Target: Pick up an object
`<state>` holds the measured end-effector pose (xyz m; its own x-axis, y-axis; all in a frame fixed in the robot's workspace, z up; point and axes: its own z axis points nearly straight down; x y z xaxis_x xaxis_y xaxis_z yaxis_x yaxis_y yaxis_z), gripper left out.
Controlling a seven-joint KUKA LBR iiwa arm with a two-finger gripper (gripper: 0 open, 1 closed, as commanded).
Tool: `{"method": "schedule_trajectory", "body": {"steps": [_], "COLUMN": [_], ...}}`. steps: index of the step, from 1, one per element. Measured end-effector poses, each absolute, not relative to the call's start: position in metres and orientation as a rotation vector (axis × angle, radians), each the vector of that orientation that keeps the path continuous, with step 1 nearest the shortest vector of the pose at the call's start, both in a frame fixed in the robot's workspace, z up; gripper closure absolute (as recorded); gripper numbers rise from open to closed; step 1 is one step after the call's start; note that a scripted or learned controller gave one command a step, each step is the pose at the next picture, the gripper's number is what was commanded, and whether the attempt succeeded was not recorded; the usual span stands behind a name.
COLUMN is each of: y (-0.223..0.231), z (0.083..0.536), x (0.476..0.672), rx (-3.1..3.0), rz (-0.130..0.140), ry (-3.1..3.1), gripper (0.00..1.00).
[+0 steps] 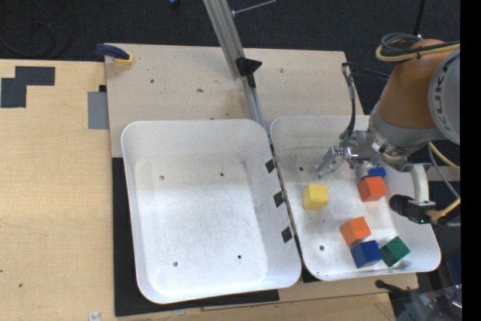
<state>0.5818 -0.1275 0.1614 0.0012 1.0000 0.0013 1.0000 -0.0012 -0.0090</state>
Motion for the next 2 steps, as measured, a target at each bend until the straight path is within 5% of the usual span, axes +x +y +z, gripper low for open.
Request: {"method": "schedule_trajectory", "body": {"steps": [1, 2], "y": [-0.134, -0.136], "z": [0.113, 0.126], "x": [0.584, 0.585], "rx": [-2.219, -2.227], "rz": [0.007, 0.005], "ry": [-2.216, -2.21], "gripper": [0.0, 1.0]}}
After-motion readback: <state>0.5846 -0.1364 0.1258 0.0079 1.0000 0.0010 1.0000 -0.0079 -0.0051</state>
